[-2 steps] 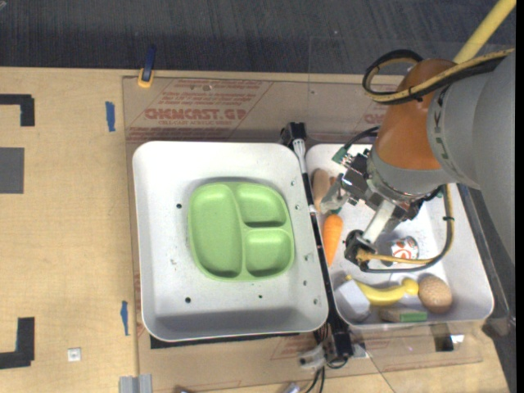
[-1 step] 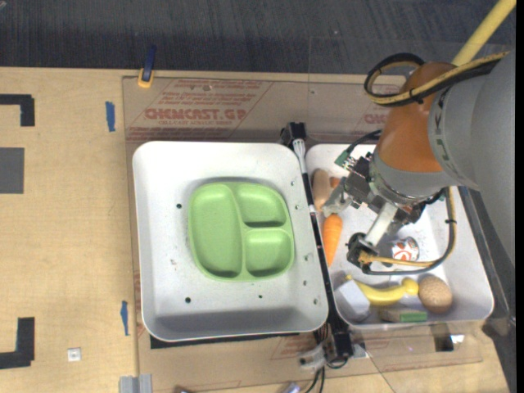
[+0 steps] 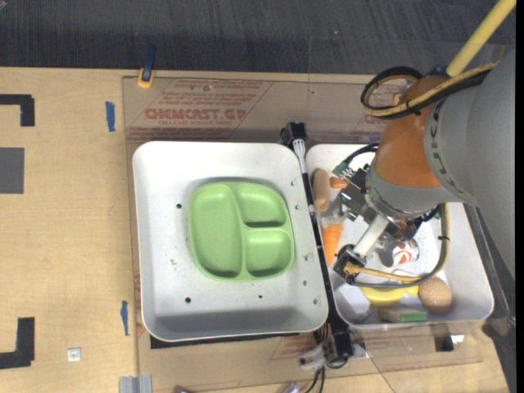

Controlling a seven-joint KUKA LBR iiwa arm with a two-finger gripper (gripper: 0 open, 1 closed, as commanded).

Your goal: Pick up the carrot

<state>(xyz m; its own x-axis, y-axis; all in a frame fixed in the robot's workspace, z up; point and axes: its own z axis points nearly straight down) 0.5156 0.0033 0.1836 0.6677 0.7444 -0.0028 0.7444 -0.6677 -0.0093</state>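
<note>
The carrot (image 3: 332, 238) is a small orange piece lying against the left wall of the right bin (image 3: 479, 297). My gripper (image 3: 350, 196) hangs low over that bin's left half, just above and to the right of the carrot, and the grey arm with its orange band covers the bin's upper part. Nothing shows as held.
A brown and tan sausage-like piece (image 3: 321, 188) lies just above the carrot. A banana (image 3: 391, 291), a brown egg-shaped thing (image 3: 435, 295) and a red-and-white item (image 3: 403, 256) sit in the right bin's lower part. The left bin (image 3: 155, 219) holds a green divided plate (image 3: 214, 236).
</note>
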